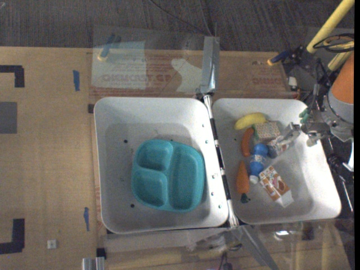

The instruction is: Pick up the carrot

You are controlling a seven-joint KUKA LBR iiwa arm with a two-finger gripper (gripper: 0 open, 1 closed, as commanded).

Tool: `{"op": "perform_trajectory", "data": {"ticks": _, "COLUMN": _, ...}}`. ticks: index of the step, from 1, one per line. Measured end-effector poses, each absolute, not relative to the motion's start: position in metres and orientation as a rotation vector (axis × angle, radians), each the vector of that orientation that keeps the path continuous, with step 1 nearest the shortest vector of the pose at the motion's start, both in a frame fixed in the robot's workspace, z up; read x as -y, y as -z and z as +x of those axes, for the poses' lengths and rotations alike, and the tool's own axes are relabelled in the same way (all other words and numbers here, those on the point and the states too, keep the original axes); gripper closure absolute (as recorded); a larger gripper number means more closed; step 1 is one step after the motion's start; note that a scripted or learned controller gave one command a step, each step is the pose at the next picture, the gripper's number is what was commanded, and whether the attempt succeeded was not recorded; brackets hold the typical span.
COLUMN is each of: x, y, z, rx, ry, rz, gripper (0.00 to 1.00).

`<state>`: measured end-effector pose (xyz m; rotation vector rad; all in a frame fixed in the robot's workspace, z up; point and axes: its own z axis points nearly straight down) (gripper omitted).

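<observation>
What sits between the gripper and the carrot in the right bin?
In the camera view, a blue bottle lies between the gripper and the carrot.

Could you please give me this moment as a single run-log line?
task: pick up carrot | carrot: lying in right bin, beside blue bottle | gripper: over right bin, above-right of carrot, not on it | teal tray: left bin

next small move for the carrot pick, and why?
Probably shift the gripper left and toward the bin's near edge, to sit over the carrot. The gripper is up by the cracker box and blue bottle, while the carrot lies lower left, beside the divider. Nothing sits between its fingers.
</observation>
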<state>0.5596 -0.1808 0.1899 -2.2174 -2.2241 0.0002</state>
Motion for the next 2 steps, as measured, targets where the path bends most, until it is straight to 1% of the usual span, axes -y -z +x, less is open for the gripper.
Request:
{"op": "perform_trajectory", "data": {"ticks": 1, "x": 0.122, "y": -0.236, "z": 0.558, "rx": 2.544, "ry": 0.003, "rz": -1.852, "gripper": 0.0}}
{"op": "perform_trajectory", "data": {"ticks": 2, "x": 0.133, "y": -0.253, "z": 0.497, "rx": 2.681, "ry": 0.001, "rz": -1.637, "gripper": 0.0}}
